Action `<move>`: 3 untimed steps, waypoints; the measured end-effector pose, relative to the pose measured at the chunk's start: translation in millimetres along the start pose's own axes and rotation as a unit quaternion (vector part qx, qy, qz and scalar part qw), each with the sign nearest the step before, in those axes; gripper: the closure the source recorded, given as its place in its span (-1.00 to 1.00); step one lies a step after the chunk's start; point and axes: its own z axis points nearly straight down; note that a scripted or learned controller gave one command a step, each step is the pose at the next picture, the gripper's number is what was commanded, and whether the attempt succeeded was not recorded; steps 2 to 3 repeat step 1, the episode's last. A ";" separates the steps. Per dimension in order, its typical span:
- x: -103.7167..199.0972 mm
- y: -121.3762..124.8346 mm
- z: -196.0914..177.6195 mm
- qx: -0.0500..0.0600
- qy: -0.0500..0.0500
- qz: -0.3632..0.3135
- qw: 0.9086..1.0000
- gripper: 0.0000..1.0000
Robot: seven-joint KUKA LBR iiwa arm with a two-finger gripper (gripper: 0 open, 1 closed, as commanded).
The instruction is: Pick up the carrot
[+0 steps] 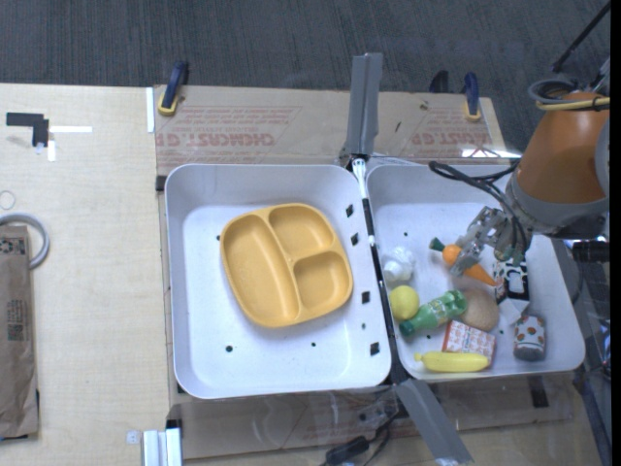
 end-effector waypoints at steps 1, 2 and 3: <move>-36.2 13.5 -106.7 0.002 0.002 0.085 0.996 1.00; -36.2 13.5 -106.7 0.002 0.002 0.085 0.996 1.00; -36.2 13.5 -106.7 0.002 0.002 0.085 0.996 1.00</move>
